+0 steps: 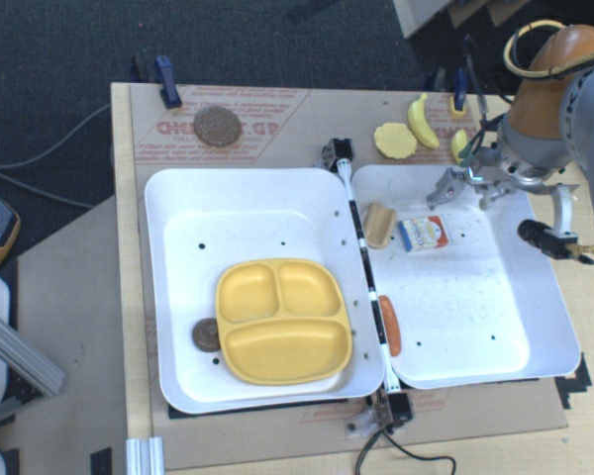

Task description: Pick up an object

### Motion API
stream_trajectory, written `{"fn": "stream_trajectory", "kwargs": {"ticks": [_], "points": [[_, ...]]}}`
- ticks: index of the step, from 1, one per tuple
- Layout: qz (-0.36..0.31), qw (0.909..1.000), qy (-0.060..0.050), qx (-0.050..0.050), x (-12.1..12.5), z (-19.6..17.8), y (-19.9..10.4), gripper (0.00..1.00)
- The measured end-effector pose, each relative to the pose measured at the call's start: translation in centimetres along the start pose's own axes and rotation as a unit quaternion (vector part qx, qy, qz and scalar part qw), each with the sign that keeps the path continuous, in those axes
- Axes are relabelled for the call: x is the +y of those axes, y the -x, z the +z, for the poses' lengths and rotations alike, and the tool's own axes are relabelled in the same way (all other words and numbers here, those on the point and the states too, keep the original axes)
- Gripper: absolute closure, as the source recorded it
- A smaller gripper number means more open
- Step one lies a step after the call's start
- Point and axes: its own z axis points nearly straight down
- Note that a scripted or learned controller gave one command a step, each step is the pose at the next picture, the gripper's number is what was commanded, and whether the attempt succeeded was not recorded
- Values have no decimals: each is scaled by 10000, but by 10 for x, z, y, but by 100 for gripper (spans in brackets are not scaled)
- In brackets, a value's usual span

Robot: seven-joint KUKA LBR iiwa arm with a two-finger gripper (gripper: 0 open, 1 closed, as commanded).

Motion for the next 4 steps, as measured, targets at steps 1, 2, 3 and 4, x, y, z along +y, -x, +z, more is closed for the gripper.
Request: {"fn": "stream_trajectory", "kwargs": {"ticks": [1, 2, 3, 4], "points": [[-30, 10000, -53, 33, 8, 32, -84, 0], [2, 10000, -44, 20, 8, 30, -82, 0], [11, 10000, -53, 20, -11, 30, -81, 0], [12, 10000, -49, 19, -25, 30, -77, 0]]}}
